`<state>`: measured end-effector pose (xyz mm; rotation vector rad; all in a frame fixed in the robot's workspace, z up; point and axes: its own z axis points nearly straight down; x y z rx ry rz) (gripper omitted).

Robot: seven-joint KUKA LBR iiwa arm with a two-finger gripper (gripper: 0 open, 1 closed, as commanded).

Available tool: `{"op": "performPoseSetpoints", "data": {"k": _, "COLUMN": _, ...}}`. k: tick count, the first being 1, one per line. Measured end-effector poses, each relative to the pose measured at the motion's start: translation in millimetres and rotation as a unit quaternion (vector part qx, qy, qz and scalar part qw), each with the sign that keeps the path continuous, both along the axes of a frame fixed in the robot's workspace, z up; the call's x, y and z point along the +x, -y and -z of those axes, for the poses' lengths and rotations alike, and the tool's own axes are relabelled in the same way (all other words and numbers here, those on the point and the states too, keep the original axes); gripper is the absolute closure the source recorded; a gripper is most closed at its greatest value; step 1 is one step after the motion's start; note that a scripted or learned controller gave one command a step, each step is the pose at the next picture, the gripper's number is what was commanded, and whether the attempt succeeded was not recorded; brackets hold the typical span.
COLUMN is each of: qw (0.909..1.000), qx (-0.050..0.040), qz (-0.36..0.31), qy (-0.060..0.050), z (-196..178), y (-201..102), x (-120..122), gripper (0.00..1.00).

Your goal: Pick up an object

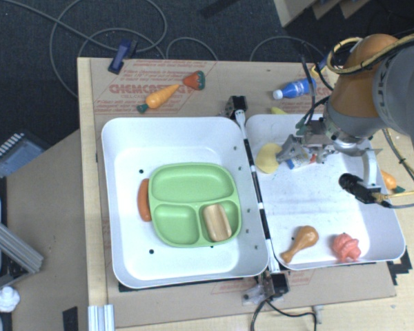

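Right bin (372,250): gripper (298,152) low at back-left, grip state cannot be told, beside a round yellow lemon (267,158); glossy drumstick (300,243), knobbly pink toy (346,247) at front. Left bin (124,185): 3-compartment green tray (186,192) holding a bread roll (217,222); sausage (145,200) alongside.

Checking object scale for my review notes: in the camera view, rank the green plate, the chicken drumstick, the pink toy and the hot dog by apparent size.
1. green plate
2. hot dog and chicken drumstick, too alike to separate
3. pink toy
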<state>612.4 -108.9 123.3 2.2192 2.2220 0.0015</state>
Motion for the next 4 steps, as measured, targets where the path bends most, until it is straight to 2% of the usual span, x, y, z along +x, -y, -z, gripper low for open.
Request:
{"op": "performPoseSetpoints", "data": {"k": 1, "qw": 1.0, "qx": -0.0008, "qz": 0.001, "qy": -0.001, "z": 39, "y": 46, "x": 27, "gripper": 0.0}}
{"op": "performPoseSetpoints", "data": {"k": 2, "qw": 1.0, "qx": -0.0013, "qz": 0.0, "qy": 0.001, "z": 28, "y": 45, "x": 28, "gripper": 1.0}}
{"op": "performPoseSetpoints", "data": {"k": 3, "qw": 1.0, "qx": 0.0004, "qz": -0.001, "qy": 0.002, "z": -64, "y": -27, "x": 16, "gripper": 1.0}}
{"op": "performPoseSetpoints", "data": {"k": 4, "qw": 1.0, "qx": 0.001, "qz": 0.0, "qy": -0.002, "z": -61, "y": -93, "x": -30, "gripper": 1.0}}
